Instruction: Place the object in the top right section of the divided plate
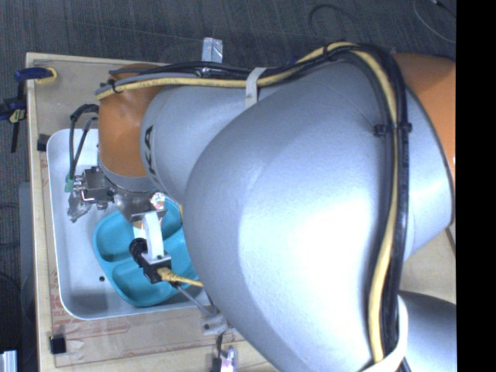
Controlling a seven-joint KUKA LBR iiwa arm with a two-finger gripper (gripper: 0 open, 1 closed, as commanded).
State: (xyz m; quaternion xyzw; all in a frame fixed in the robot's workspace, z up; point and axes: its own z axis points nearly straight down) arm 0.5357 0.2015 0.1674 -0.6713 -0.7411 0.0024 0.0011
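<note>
My grey arm [310,208] covers most of the surface [39,76]. At left is the white bin [66,270]. In its near half lies the blue divided plate [116,242], its right side hidden under my wrist. My hand [81,196] hangs just beyond the plate; I cannot tell whether it is open or closed.

You see: divided plate [112,242] bright blue. Bin [70,285] white. Arm [310,208] grey, orange band [120,138]. Counter [62,84] pale wood. Floor [116,6] dark grey.
</note>
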